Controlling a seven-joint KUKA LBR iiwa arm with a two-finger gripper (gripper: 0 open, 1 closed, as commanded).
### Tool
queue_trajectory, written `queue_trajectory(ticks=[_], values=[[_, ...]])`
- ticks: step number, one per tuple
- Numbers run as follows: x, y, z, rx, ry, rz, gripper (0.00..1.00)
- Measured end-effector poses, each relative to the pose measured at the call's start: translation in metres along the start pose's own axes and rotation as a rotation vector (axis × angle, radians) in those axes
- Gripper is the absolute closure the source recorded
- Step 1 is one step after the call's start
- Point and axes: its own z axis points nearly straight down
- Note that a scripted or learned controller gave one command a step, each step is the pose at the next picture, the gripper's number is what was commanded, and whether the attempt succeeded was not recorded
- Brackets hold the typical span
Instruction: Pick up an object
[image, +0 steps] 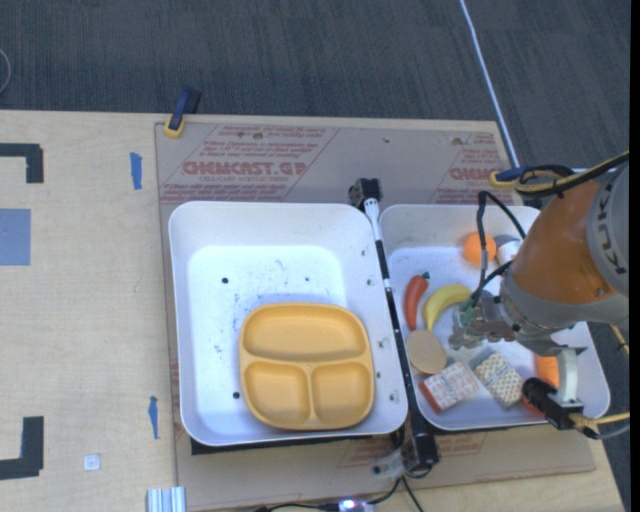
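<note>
Checkered packet (452, 385), a flat squarish thing printed in pink and white, lies at the near end of the right bin (440, 228), and just to its right sits a paler block (498, 378) with a speckled, woven-looking face. Both rest on the smooth white floor of that shallow, round-cornered tray. Touching the packet's far corner is a tan disc (427, 352), round and matte. A rounded orange lump (546, 367) shows near the bin's right side, partly hidden by the arm.

In the left bin (270, 270), equally white but scuffed with dark specks, a mustard-yellow plate (305, 362) fills the near half. It is smooth moulded plastic with soft corners, split into one long compartment and two smaller ones.

Farther in, the gripper (468, 328) hangs low over the middle of the right bin, a dull metallic cluster just beside the yellow banana (445, 300); whether it is spread or pressed together cannot be told, and nothing can be seen held in it. The banana is curved and glossy, and a slim red chili (414, 300) with a green stem lies alongside it to the left. Above them swells the arm's orange band (560, 250). Near the far wall rests a small orange ball (478, 247).

Beneath both bins lies a cardboard sheet (250, 160) with red lettering, on a pale wooden bench (80, 330)
</note>
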Motion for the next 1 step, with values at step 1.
queue_trajectory(ticks=[1], values=[[0.0000, -0.0001, 0.0000, 0.000, 0.000, 0.000, 0.00]])
